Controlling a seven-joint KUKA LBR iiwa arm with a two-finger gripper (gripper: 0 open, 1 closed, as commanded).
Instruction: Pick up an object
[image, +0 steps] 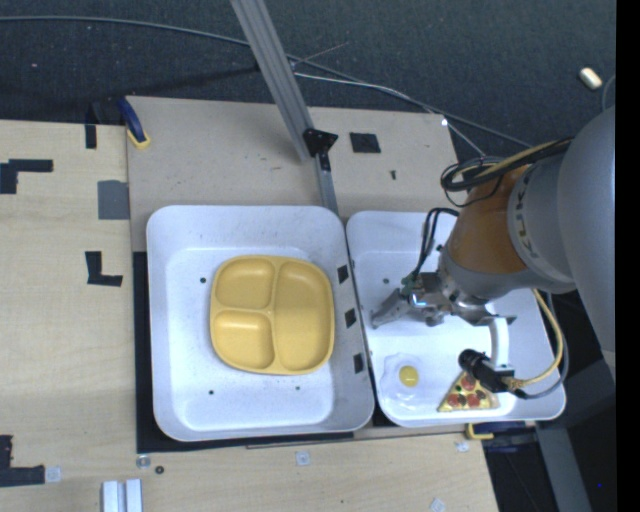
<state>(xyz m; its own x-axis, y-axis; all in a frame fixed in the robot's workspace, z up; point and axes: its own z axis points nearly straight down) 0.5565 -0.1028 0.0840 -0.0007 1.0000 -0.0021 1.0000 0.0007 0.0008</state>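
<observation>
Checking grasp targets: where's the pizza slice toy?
The triangular toy pizza slice lies in the right white bin's front corner, beside the white fried-egg toy.

arm (590, 210): grey | wrist band: orange | cables: black, yellow

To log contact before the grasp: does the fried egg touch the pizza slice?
Apart. The camera view shows a strip of white bin floor between the fried egg and the pizza slice.

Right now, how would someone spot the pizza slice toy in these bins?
Look in the right bin, the one the arm reaches into. In its near corner lies the pizza slice, a small yellow triangle with red dots. Beside it to the left is a fried egg, which is white and round with a yellow centre.
</observation>
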